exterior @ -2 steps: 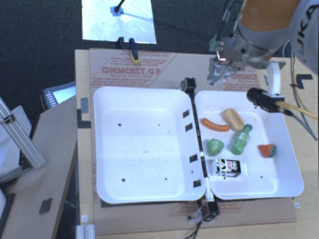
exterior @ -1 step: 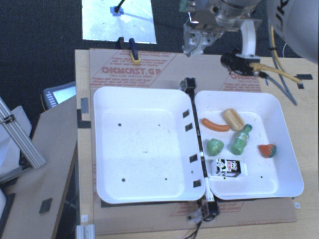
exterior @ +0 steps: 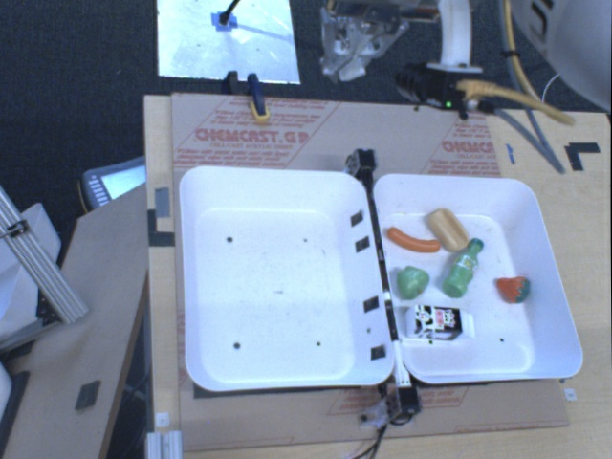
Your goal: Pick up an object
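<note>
Six small objects lie in the right bin (exterior: 550, 285): a green bottle (exterior: 462, 267) at centre, a sausage (exterior: 413, 241) at ten o'clock, a bread roll (exterior: 447, 228) at twelve, a strawberry (exterior: 513, 289) at three, a milk carton (exterior: 439, 322) at seven. The gripper (exterior: 346, 48) hangs beyond the bins at the top; its grip state cannot be told.

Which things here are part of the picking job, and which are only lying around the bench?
Part of the job:
- metal two-finger gripper
- orange carrot-shaped toy
- tan bread-roll toy
- green plastic bottle
- green rounded toy
- red strawberry-like toy
- black-and-white small carton
- right white bin

Lying about:
- left white bin
- shiny metal plate
- yellow clamp
</note>
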Robot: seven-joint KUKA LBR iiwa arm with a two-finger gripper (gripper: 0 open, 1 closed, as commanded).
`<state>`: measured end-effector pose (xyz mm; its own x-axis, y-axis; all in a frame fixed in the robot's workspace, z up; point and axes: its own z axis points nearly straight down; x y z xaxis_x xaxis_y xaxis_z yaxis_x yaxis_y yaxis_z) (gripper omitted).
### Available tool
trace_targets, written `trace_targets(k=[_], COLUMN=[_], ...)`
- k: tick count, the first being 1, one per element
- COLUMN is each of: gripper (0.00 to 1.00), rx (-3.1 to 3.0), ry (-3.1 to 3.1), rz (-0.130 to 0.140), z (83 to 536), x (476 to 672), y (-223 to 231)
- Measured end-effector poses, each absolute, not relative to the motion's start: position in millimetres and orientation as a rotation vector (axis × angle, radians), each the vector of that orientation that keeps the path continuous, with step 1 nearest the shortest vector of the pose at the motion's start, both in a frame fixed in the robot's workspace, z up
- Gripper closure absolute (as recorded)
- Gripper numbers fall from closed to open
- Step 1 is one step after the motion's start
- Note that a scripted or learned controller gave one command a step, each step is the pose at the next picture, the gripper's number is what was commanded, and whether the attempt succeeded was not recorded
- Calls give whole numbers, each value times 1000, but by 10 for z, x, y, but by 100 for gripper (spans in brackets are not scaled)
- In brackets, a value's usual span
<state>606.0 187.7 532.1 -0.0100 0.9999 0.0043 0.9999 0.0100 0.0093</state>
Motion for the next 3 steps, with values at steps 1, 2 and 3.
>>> trace_targets(k=[1, 2, 3], gripper=[100, 0, 100], rx=[2212, 2216, 2210], ry=[2228, 2226, 2230], rz=[8, 3, 6], z=[5352, 5350, 5462], x=[6459, 6447, 6448], y=[2369, 2343, 2347])
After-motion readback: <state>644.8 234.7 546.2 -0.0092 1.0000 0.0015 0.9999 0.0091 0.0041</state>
